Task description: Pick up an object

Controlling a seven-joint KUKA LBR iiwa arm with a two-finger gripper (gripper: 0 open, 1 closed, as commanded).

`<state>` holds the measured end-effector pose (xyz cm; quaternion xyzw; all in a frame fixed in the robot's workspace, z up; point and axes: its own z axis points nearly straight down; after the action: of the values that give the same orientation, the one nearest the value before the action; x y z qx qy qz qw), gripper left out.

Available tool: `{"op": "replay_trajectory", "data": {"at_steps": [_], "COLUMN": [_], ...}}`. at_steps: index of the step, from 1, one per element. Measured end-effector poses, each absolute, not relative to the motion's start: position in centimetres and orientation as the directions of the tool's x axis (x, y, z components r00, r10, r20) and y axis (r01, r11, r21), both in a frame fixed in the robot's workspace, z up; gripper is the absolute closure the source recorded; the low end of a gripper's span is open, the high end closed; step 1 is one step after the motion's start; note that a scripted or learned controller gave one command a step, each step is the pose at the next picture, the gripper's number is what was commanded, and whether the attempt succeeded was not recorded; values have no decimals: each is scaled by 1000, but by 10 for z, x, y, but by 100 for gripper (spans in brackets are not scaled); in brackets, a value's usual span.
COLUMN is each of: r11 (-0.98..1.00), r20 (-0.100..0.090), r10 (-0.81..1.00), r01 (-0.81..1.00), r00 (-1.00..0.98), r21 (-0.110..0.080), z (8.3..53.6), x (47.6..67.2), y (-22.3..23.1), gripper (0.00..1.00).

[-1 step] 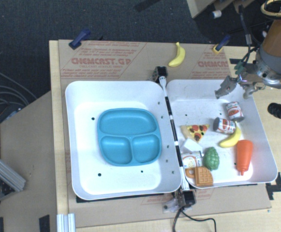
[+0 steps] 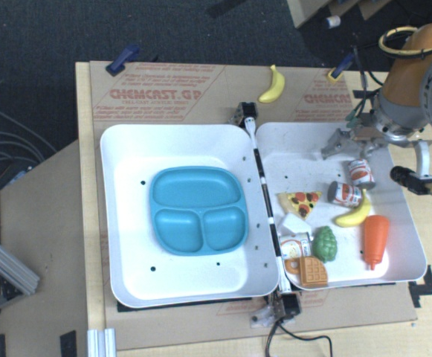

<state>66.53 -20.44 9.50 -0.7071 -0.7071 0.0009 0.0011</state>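
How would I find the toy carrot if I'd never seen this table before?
Look at the white bin on the right, the one full of toy food. Go to its edge farthest from the blue tray, near the bottom corner. The carrot is the long orange piece there, lying just below the yellow banana; nothing else in that bin is plain bright orange.

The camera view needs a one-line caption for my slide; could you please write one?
Gripper hovers at the right bin's far end above toy foods; blue tray fills the left bin.

The bench (image 2: 163,88) bears two white bins (image 2: 126,222) and a banana (image 2: 272,86).
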Motion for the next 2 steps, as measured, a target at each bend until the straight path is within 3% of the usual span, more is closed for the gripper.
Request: {"op": "replay_trajectory", "data": {"at_steps": [2], "r11": [4], "r20": [11], "r10": [1000], "r01": [1000], "r00": [-4], "r21": [-5], "z": [86], "x": [668], "y": [-209], "gripper": [0]}}
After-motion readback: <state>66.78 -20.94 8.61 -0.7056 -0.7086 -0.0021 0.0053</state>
